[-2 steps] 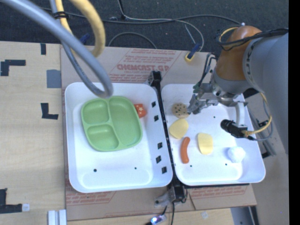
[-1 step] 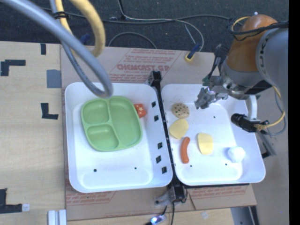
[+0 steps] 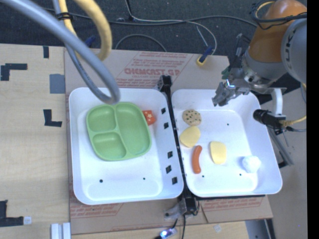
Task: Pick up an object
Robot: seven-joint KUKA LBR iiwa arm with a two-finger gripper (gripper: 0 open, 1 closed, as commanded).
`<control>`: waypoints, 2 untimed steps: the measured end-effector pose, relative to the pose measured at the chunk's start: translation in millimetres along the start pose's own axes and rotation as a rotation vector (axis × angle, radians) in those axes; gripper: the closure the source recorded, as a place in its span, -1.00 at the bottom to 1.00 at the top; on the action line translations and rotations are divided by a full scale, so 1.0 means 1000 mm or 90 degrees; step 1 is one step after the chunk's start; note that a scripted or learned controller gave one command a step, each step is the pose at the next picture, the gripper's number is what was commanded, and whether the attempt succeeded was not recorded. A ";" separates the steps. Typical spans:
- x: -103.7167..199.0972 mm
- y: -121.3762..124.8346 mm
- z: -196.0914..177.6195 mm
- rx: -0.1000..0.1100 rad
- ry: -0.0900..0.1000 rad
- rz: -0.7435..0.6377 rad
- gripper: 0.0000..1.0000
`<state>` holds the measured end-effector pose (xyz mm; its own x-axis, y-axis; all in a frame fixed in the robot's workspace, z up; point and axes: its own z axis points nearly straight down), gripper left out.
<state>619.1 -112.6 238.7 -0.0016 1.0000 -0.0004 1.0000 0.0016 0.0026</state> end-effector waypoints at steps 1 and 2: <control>0.050 -0.022 0.013 0.003 0.000 -0.001 1.00; 0.092 -0.038 0.020 0.004 0.000 -0.001 1.00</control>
